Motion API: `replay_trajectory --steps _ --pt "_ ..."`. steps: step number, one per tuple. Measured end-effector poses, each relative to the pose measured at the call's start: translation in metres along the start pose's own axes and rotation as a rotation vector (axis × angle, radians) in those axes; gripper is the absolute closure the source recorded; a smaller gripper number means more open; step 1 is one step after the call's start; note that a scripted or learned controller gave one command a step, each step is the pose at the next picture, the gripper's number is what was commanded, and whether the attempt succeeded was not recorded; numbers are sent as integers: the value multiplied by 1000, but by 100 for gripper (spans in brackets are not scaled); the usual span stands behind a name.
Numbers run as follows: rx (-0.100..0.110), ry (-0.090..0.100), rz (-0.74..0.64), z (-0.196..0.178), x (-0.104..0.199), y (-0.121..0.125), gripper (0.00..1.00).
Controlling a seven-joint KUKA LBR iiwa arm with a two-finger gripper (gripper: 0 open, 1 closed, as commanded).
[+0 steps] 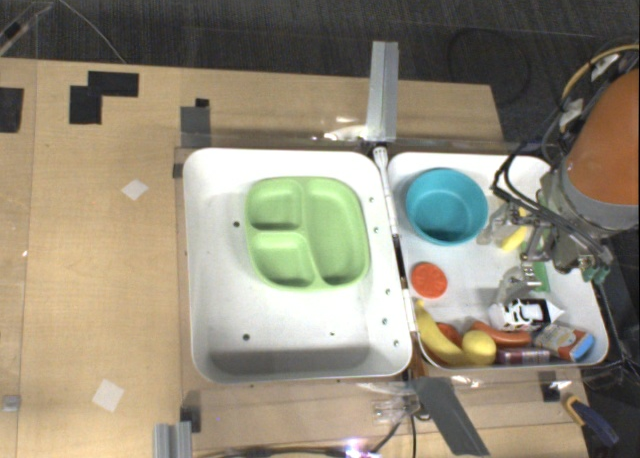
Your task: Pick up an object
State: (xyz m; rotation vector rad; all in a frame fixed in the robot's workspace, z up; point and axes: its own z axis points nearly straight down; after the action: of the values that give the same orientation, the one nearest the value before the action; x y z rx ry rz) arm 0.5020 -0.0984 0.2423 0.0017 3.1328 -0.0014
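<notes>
Your left bin [215,346] holds just the green divided plate [305,230], while the right bin [597,306] crowds the pickable pieces along its lower edge: blue bowl [446,205], banana [440,339], orange disc [429,280]. The gripper [522,298] hangs at centre right above that clutter, presumably lining up a grab; whether its claw is apart or together I cannot tell.

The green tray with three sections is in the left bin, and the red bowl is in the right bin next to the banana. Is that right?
Almost. The bowl in the right bin is blue, not red, as the camera view shows. The green tray does sit in the left bin. The banana lies in the right bin too, nearer the front edge.
</notes>
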Motion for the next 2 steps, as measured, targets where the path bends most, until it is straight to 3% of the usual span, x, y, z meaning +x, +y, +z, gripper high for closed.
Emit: replay_trajectory --steps 1,2 --pt "-2 5 -173 75 -21 -12 0" --pt "4 -13 -518 149 -47 1 0"
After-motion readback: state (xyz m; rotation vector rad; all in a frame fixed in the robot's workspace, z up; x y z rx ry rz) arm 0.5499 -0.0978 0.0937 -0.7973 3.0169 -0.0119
